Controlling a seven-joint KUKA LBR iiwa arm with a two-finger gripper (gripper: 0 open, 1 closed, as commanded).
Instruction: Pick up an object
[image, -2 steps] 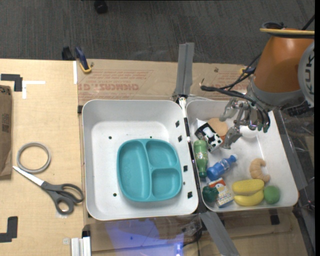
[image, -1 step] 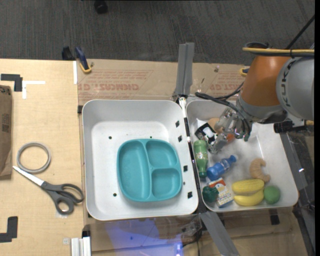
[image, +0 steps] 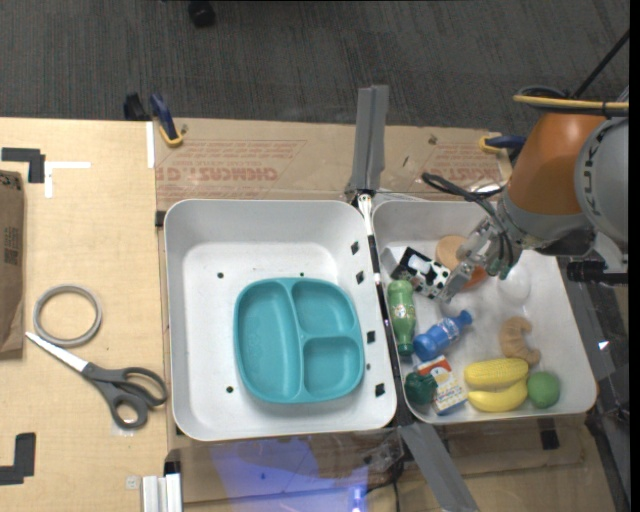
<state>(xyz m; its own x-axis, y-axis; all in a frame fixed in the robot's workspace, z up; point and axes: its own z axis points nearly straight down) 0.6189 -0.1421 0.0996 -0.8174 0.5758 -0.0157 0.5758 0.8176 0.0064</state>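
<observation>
Bins were set side by side: the left bin carried a teal divided tray, while the right bin held the clutter from which a pick was to be made. The gripper was seen low in that right bin's upper part, angled down and to the left. Just beside its tip, on the left, a black-and-white toy was found, near enough to be judged the likeliest target. A green bottle, long axis running up and down the view, and a blue bottle lay below. Whether the jaws were apart or together could not be told, and nothing was seen held.
</observation>
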